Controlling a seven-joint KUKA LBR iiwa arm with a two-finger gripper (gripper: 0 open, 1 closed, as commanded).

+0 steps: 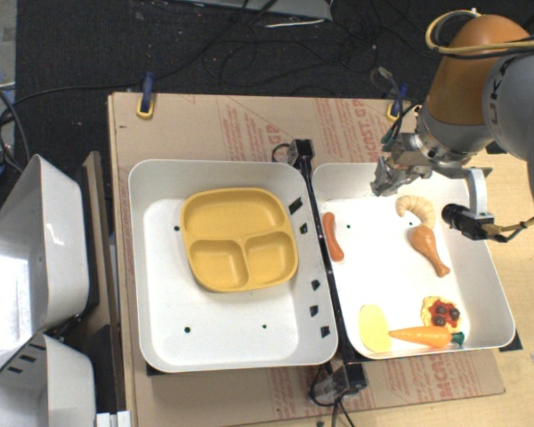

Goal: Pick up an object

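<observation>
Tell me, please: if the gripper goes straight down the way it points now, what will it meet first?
Probably the bare floor of the right bin near its back wall. The gripper hangs left of the croissant; depth is unclear, so it may miss it.

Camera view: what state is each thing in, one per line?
Tray: upright in the left bin, compartments bare.
Sausage: lying flat in the right bin, by its left wall.
Croissant: lying flat, untouched.
Drumstick: lying flat below the croissant.
Carrot: lying flat near the front wall.
Yellow piece: flat beside the carrot.
Pizza: flat above the carrot.
End effector: over the right bin's back corner, holding nothing visible.
</observation>
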